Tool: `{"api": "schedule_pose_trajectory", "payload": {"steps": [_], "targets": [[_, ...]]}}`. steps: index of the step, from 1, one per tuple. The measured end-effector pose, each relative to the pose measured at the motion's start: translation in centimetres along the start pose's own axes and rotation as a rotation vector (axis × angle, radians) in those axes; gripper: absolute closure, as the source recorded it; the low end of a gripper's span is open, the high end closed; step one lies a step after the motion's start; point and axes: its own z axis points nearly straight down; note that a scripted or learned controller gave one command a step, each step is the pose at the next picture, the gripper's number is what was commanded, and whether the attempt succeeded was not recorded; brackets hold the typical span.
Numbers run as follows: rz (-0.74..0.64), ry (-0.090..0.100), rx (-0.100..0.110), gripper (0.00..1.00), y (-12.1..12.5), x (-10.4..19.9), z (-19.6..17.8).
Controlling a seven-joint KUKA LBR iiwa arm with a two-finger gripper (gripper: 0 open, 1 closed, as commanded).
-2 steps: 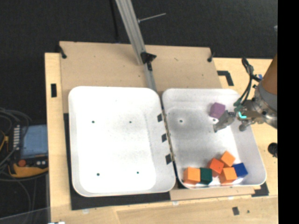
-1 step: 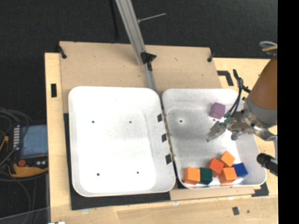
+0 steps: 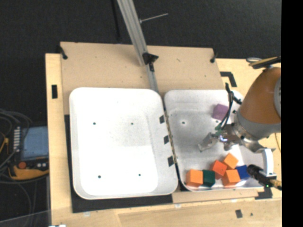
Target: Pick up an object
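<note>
Pincer (image 3: 207, 142) hovering over right bin (image 3: 189, 103), holding nothing; can't tell its opening. I'm eyeing blocks (image 3: 218, 167) clustered at bin's near edge: seemingly light, rigid; grip across flat opposite faces.

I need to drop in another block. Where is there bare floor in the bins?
The left bin is bare across its whole floor. In the right bin, only the upper left is free, between the divider, purple block and pincer. The near edge is crowded with orange blocks, green and blue.
</note>
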Motion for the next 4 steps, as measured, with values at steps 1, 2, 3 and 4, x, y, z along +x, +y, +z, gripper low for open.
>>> {"api": "schedule_pose_trajectory", "payload": {"steps": [1, 2, 3, 4], "targets": [[0.001, -0.001, -0.001, 0.0, 0.3, -0.2, 4.3], [0.009, 0.001, -0.011, 1.0, 0.6, -0.2, 3.0], [-0.007, -0.002, -0.014, 1.0, 1.1, -0.3, -3.4], [-0.009, -0.001, -0.014, 1.0, 1.2, -0.4, -8.8]]}}
